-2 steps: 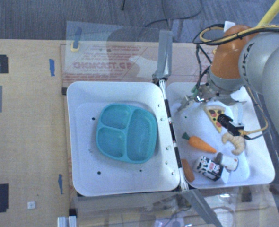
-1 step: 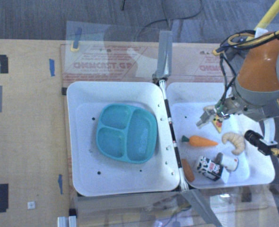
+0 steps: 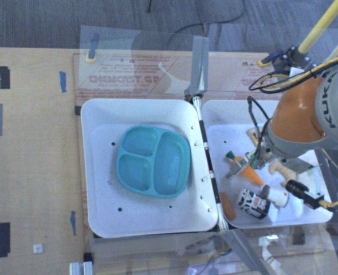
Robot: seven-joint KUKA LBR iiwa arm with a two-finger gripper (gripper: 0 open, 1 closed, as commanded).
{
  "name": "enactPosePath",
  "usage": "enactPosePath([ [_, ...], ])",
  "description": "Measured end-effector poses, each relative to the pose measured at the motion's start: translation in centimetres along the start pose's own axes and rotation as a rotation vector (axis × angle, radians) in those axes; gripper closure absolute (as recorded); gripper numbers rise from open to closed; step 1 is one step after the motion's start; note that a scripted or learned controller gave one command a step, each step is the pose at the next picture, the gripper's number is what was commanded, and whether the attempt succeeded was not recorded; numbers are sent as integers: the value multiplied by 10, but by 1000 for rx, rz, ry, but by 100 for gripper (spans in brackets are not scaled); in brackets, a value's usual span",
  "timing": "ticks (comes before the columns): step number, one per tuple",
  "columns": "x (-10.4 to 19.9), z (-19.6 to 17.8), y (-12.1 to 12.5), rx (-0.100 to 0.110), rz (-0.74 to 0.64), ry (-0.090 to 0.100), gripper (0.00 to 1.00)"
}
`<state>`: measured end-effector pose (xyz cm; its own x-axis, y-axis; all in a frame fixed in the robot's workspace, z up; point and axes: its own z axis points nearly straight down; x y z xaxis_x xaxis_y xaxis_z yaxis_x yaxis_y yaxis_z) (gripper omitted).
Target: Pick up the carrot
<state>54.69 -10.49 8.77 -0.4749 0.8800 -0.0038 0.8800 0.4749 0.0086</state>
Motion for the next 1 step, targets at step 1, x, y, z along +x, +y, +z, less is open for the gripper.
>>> enactPosePath([
  [1, -7, -9, -1, -6, 13, -7, 100],
])
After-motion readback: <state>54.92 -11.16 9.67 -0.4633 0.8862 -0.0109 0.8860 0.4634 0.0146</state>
